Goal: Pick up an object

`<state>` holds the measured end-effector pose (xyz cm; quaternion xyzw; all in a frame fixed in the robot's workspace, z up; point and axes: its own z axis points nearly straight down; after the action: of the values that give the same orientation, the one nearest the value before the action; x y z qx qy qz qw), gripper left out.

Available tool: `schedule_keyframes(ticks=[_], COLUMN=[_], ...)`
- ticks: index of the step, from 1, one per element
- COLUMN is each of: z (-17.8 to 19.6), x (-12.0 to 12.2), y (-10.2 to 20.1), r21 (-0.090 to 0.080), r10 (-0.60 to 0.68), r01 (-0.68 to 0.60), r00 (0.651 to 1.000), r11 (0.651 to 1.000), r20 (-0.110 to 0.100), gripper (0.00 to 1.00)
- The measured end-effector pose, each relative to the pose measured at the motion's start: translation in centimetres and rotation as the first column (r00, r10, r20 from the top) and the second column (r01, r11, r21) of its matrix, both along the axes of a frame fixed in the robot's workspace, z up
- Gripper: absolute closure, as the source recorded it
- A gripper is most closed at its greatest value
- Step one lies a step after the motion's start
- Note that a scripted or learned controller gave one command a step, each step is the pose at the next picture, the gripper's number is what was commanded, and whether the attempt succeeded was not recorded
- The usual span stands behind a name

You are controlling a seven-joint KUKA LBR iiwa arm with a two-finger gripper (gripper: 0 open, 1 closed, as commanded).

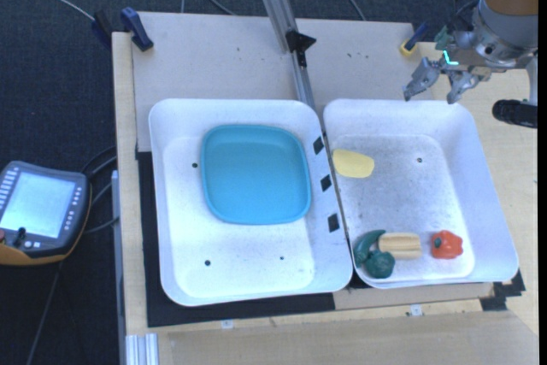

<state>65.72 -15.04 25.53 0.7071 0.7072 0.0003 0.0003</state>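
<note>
My gripper (pixel 438 87) hangs above the far rim of the right bin (pixel 479 175), its two fingers spread open with nothing between them. In that bin a yellow lemon-shaped piece (pixel 352 163) lies near the left wall. Along the near wall lie a dark green vegetable (pixel 373 255), a tan bread-like block (pixel 400 245) and a red pepper (pixel 445 244), close together. The left bin (pixel 171 218) holds a light blue square plate (pixel 255 173).
A slanted metal pole (pixel 275 0) crosses the bench behind the bins and ends between them. Blue clamps (pixel 137 28) sit at the bench's far left corner. A teach pendant (pixel 38 209) lies on the floor at left, with cables beyond the bench.
</note>
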Motion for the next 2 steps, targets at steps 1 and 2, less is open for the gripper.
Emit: schedule_keyframes(ticks=[1, 2], z=[0.0, -5.8], x=[0.0, -0.3], y=[0.0, -0.8], r21=[0.0, 0.001], r10=[0.0, -0.001], r01=[0.0, 0.001], r00=[1.0, 1.0], r11=[1.0, 1.0], r20=[0.0, -0.005], gripper=[0.0, 0.0])
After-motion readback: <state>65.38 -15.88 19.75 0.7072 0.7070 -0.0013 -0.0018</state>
